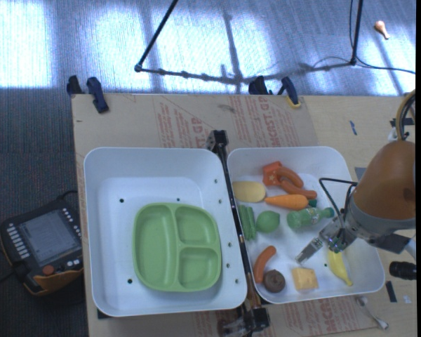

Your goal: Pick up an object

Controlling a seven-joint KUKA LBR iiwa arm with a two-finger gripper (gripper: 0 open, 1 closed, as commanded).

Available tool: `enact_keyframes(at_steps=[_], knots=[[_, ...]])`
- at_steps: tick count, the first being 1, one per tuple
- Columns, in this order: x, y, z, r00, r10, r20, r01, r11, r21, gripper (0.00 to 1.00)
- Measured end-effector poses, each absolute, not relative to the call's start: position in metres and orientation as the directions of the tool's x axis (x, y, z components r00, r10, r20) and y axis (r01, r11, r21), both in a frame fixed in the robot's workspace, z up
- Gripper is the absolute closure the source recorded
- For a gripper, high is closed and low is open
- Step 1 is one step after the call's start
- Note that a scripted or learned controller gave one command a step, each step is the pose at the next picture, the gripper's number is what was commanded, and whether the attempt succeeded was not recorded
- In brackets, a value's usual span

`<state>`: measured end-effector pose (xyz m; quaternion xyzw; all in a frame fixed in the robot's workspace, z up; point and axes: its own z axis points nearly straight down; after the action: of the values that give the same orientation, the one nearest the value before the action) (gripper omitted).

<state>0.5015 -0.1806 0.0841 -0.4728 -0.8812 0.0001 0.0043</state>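
Note:
The right bin [351, 167] holds several toy foods: a yellow potato [249, 191], an orange-red pepper [283, 177], a carrot [288, 202], a green bottle-shaped piece [307, 218], a green lime [268, 221], a green pod [247, 223], a red sausage [264, 261], a brown round piece [274, 281], a cheese wedge [305, 279] and a banana [339, 267]. My gripper [311, 249] hangs low over the bin's right half, between the green bottle piece, the cheese wedge and the banana. I see nothing held in it.
The left bin [105, 174] holds a green divided plate [177, 246]. A black divider [228, 188] runs between the bins. A teach pendant [42, 248] lies left of the bench. Clamps [97, 93] grip the bench's far edge.

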Motion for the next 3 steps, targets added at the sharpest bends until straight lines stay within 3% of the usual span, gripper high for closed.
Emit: enact_keyframes(at_steps=[1, 2, 3], knots=[[0.475, -0.198, 0.085, -0.798, 0.602, 0.007, 0.602, 0.798, -0.001, 0.0], [0.476, -0.198, 0.092, -0.795, 0.607, 0.013, 0.607, 0.795, 0.0, 1.0], [0.477, -0.181, 0.206, -0.939, 0.343, 0.004, 0.343, 0.939, 0.002, 1.0]])
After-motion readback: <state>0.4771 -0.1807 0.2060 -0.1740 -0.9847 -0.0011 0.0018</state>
